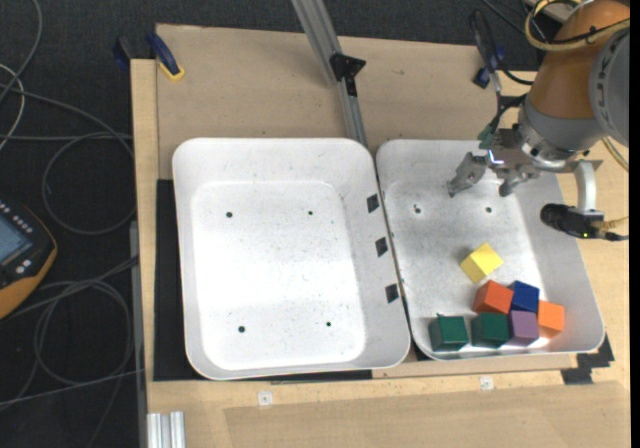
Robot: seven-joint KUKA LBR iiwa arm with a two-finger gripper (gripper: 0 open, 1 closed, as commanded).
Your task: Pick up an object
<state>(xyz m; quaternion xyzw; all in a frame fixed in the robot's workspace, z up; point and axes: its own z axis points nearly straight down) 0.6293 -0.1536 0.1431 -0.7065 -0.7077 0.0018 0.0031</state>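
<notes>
**Open hand above the blocks, nothing gripped**

Camera view: the hand (483, 176) hangs over the far part of the right bin (420, 236), fingers spread and empty. The yellow block (482, 262) lies alone below it, nearer the front; the other blocks (500, 318) crowd the corner beyond. The lone one is probably the easier target: centre over it, straddle its flat sides, then descend.
</notes>
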